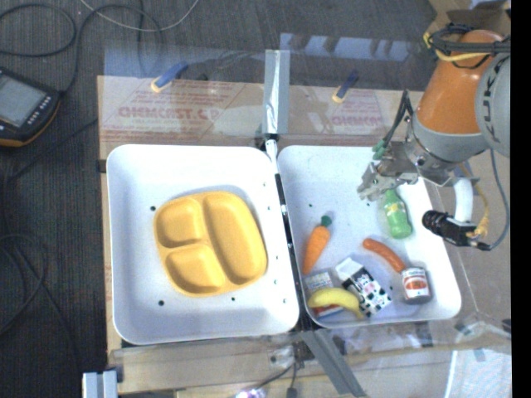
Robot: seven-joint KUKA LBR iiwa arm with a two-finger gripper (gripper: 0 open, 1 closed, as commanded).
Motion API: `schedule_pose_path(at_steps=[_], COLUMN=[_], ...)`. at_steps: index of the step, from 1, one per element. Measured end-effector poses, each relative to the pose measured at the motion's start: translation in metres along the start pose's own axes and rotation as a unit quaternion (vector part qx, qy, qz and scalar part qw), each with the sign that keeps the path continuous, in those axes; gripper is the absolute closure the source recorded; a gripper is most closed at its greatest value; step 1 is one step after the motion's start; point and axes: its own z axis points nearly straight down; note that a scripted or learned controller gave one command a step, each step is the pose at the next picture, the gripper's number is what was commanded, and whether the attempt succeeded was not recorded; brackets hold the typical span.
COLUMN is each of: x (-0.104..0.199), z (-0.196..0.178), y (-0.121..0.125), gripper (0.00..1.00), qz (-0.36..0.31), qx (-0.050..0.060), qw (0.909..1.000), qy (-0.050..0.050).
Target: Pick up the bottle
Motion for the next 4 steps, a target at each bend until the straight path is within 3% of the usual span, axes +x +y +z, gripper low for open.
schedule_pose_path(at_steps=[1, 2, 3, 4], x=[-0.062, -0.101, -0.1, -0.099], z=[-0.037, 0.094, 0.073, 0.063], y=[0.002, 0.05, 0.048, 0.049], gripper=[1.0, 1.0, 1.0, 1.0], qz=[-0.071, -0.11, -0.234, -0.235], qx=[-0.001, 0.0, -0.001, -0.003], qw=[0.9975, 0.994, 0.9721, 0.972], qy=[-0.002, -0.001, -0.002, -0.002])
